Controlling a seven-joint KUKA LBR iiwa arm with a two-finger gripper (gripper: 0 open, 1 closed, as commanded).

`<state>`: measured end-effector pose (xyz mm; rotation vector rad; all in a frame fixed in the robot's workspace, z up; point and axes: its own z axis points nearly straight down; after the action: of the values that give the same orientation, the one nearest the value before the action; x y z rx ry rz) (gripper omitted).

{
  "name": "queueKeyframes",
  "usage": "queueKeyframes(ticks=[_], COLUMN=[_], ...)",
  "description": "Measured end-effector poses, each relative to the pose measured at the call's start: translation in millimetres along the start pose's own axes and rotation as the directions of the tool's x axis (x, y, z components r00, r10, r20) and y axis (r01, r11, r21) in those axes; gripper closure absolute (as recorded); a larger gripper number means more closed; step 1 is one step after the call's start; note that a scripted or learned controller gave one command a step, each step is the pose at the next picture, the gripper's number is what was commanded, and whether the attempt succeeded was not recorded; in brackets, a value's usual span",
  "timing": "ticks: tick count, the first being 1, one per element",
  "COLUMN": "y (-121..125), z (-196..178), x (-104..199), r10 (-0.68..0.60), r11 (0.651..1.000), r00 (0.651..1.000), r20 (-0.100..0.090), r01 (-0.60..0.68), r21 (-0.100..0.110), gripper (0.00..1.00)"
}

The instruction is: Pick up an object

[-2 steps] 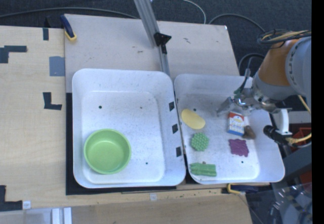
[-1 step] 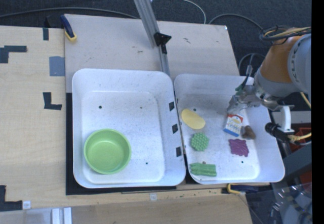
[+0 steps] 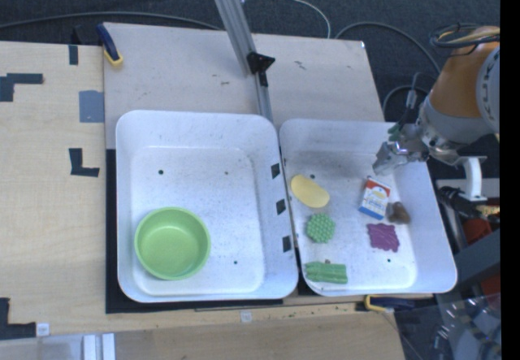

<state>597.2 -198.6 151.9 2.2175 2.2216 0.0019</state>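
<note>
One small carton [image 3: 374, 199], just below gripper [image 3: 385, 160]

Two bins are set side by side on the surface [image 3: 49, 188]. In the left bin [image 3: 244, 131], a bowl [image 3: 172, 243] is placed at the near left corner. In the right bin [image 3: 431, 261], a flat oval piece [image 3: 309, 191] is found at the left, a round piece [image 3: 320, 227] just before it, and a long piece [image 3: 326, 272] at the near edge. A small carton [image 3: 374, 198] is placed to the right, with a ragged piece [image 3: 383, 236] before it. The gripper [image 3: 388, 157] is held over the bin's far right part, behind the carton.
</note>
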Motion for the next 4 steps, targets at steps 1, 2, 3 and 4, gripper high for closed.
queueKeyframes(ticks=[1,2,3,4], y=[4,6,-9,-21], z=[-63,-124,-110,-94], x=[1,-6,52,103], r10=[0.0,0.0,-0.004,-0.004], r11=[1.0,1.0,1.0,1.0], r00=[1.0,1.0,1.0,1.0], r20=[0.001,0.002,-0.003,-0.002], r01=[0.0,0.0,0.004,0.004], r21=[-0.003,-0.003,0.005,0.006], gripper=[1.0,1.0,1.0,1.0])
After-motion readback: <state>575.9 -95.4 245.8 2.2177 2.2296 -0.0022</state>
